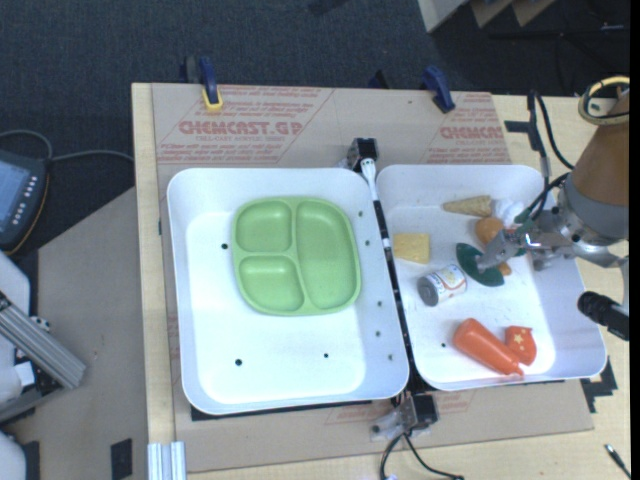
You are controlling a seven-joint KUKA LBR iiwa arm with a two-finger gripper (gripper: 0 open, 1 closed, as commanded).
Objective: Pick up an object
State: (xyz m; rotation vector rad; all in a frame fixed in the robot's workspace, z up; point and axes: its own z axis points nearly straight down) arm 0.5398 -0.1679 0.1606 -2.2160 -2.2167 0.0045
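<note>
apparently the pincer (497, 256) hangs over a dark green disc (478, 266); grip unclear.

One fixed overhead camera, slanted down from mid-distance over both white bins (190, 298) and bench (150, 268)

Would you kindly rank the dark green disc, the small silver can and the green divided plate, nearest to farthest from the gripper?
1. Dark green disc, right bin, beside the gripper.
2. Small silver can, right bin, further left.
3. Green divided plate, left bin.
</note>
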